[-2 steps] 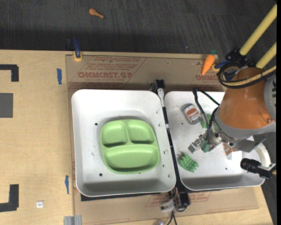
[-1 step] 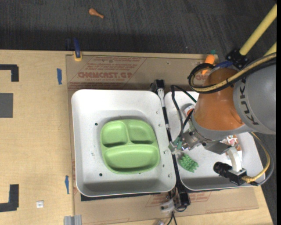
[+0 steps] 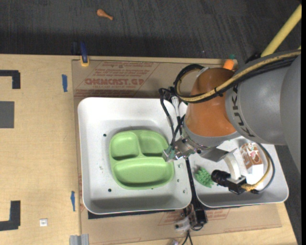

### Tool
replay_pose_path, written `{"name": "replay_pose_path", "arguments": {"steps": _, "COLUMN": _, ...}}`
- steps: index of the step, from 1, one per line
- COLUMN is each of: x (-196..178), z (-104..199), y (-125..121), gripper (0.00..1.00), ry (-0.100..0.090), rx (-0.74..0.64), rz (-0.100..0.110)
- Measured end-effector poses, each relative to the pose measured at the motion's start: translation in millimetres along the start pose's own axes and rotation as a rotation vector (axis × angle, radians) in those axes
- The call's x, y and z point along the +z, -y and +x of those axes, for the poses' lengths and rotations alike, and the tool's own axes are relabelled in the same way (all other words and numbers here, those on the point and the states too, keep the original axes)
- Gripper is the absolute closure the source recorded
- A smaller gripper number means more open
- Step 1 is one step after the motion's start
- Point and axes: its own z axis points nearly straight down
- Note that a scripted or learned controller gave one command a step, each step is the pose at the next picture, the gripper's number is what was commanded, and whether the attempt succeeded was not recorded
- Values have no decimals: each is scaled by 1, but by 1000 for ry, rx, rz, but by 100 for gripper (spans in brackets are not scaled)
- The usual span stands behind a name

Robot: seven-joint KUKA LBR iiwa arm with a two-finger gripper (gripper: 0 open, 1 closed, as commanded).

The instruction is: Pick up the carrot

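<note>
1. Camera view, the end effector: the gripper (image 3: 173, 154) is low at the right side of the left bin (image 3: 95, 143), close to the right rim of a green divided plate (image 3: 138, 160). Whether it is wide or narrow cannot be told, and nothing shows in its hold.
2. The task's thing: a small orange piece with a green tip, which I take for the carrot (image 3: 230, 63), peeks out above the arm's orange band (image 3: 210, 110). It seems to lie at the far edge of the cardboard sheet (image 3: 114, 79), outside both bins.
3. The relation that matters: from the gripper the carrot lies up and to the right, well apart, past the far wall of the right bin (image 3: 277, 191). The arm (image 3: 267, 105) hides most of it, so its long axis cannot be judged.
4. Surface and room: the cardboard there looks flat and bare, with the dark floor just beyond.
5. Other things: a green leafy toy (image 3: 202, 175) and a printed packet (image 3: 251, 157) lie in the right bin. An orange scrap (image 3: 104, 14) lies on the floor, far off, and it too is carrot-coloured.
</note>
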Motion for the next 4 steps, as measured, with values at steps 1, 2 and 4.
{"name": "replay_pose_path", "arguments": {"steps": 1, "x": -80, "z": -46, "y": -36, "gripper": 100, "ry": 1, "rx": -487, "rz": -1}}
{"name": "replay_pose_path", "arguments": {"steps": 2, "x": -39, "z": 51, "y": 0, "gripper": 100, "ry": -2, "rx": -367, "rz": 2}}
{"name": "replay_pose_path", "arguments": {"steps": 4, "x": 38, "z": 30, "y": 10, "gripper": 100, "ry": -1, "rx": -419, "rz": 1}}
